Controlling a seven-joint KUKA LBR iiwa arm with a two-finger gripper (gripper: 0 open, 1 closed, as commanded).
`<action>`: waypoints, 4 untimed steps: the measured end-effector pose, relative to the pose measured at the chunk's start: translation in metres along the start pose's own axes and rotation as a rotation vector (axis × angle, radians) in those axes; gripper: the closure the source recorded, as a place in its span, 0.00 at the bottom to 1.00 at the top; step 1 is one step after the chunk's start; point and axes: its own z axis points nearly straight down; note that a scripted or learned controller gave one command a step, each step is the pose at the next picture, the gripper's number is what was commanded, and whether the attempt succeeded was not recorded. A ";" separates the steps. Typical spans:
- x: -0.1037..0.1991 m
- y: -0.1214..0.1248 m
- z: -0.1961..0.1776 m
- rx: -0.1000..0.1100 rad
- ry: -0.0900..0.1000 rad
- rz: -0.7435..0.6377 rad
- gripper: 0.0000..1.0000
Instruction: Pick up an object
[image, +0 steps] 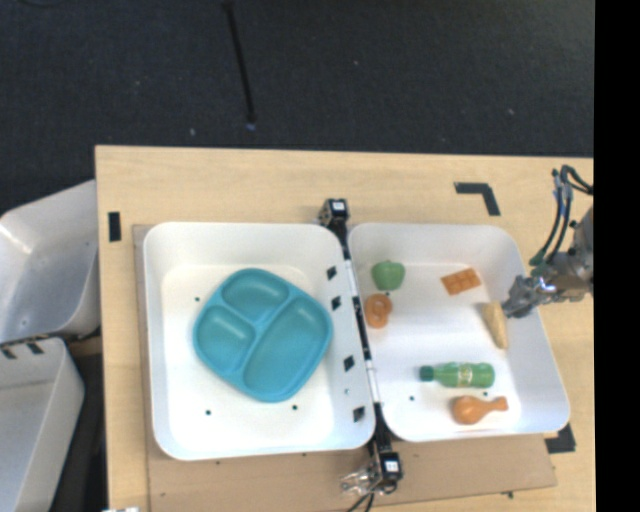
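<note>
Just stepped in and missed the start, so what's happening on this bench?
The arm's gripper sits at the right bin's right rim, near a tan wedge. A green apple, orange cracker, green bottle and orange gourd lie untouched. The left bin holds a blue divided plate.

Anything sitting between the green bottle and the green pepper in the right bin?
No. In the camera view, bare white bin floor runs between the green pepper and the green bottle. The small orange object sits just left of that line.
</note>
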 end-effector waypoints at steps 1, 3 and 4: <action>0.048 0.025 -0.005 0.004 0.003 -0.004 1.00; 0.146 0.055 -0.001 0.005 0.004 -0.004 1.00; 0.200 0.065 0.012 0.007 0.002 -0.001 1.00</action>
